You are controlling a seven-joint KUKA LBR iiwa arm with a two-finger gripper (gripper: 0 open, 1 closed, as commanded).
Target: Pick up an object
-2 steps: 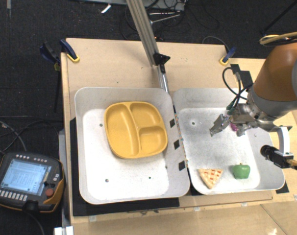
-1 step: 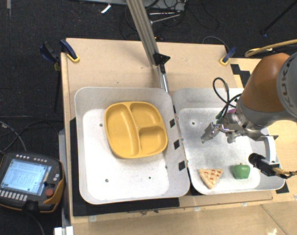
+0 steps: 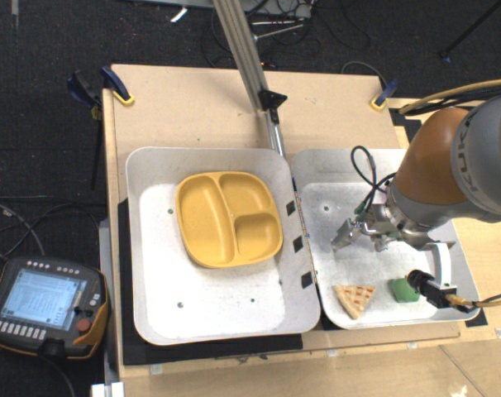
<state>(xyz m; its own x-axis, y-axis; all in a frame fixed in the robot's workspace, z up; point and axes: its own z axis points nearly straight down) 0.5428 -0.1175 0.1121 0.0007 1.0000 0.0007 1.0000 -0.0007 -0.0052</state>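
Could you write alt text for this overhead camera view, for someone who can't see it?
A grey and orange robot arm reaches from the right, its end effector over the right bin, which holds a waffle wedge and a green block. The left bin holds a yellow divided plate.

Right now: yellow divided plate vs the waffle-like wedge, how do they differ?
The yellow plate lies in the left bin; the tan wedge lies in the right bin, near its front edge. The yellow plate is far larger than the tan wedge. The yellow plate is a rounded square with three compartments; the tan wedge is a triangle with a grid pattern. Both rest flat on a bin floor, apart from the gripper.
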